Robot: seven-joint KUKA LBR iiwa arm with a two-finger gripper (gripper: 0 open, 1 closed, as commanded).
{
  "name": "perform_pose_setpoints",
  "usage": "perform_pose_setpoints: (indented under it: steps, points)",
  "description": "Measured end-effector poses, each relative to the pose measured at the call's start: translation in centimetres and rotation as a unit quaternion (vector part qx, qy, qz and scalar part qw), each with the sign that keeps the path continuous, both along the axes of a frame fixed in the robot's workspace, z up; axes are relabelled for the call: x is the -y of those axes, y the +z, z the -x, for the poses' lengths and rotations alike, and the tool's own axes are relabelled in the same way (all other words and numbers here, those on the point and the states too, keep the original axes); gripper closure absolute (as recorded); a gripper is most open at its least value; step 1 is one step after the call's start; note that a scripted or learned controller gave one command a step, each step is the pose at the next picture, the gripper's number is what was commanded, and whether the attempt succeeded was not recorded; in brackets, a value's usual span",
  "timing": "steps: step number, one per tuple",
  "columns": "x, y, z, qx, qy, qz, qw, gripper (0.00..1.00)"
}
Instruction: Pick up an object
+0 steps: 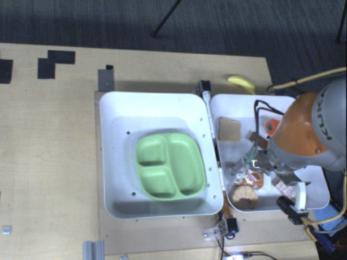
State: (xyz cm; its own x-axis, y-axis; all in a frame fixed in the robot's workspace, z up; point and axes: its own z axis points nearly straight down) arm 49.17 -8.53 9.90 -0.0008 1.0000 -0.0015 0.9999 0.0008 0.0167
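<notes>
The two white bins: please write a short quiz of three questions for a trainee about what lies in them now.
1. True or false: the green tray has three compartments.
2. Which bin holds the green tray: A) the left bin, B) the right bin?
3. What yellow thing lies on the bench behind the right bin?

Key: 1 true. 2 A. 3 the banana.
</notes>
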Motion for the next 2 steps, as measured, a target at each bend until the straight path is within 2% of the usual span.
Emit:
perform_pose_setpoints:
  steps: [1,2]
  points:
    - [-0.2,1.1,-0.2,0.001,0.002,-0.0024,1.0000,1.00]
    - [-7.8,10.8,0.4,-0.006,0.003,-0.0017,1.0000,1.00]
